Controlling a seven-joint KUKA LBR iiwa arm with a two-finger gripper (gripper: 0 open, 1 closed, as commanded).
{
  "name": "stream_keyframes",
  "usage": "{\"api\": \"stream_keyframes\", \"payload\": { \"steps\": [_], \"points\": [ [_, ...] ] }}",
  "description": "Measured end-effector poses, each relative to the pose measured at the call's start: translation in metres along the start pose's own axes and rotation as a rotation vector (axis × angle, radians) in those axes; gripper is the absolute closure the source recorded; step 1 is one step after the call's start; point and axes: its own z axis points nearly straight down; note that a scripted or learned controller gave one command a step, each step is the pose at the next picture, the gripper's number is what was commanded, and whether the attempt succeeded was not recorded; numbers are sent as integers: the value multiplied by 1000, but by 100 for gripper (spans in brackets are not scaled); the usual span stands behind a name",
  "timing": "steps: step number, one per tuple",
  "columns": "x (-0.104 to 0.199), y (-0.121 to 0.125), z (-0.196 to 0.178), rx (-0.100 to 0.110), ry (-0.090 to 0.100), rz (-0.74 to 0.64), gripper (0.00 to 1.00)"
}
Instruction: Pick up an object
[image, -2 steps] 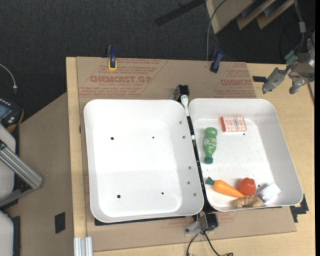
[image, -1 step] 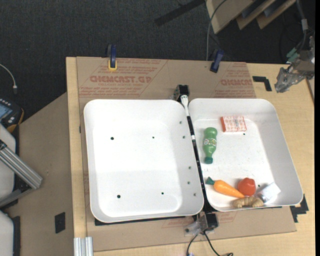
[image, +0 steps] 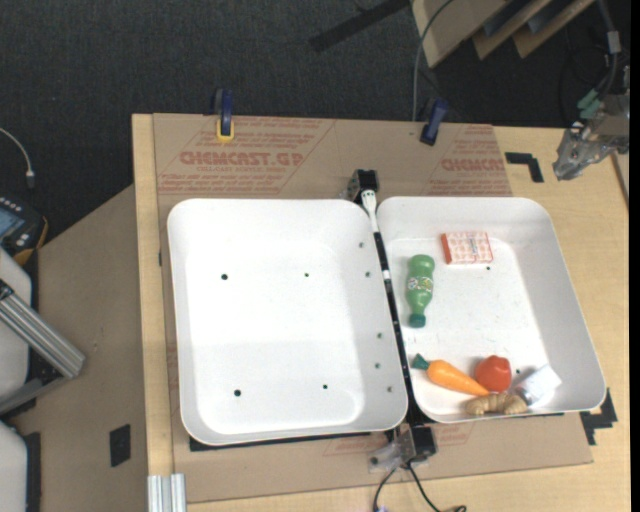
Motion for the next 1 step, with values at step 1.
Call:
{"api": "stream_keyframes", "payload": {
  "steps": [1],
  "points": [
    [0, 1, -11, -4, -3, -2, 100]
  ]
}}
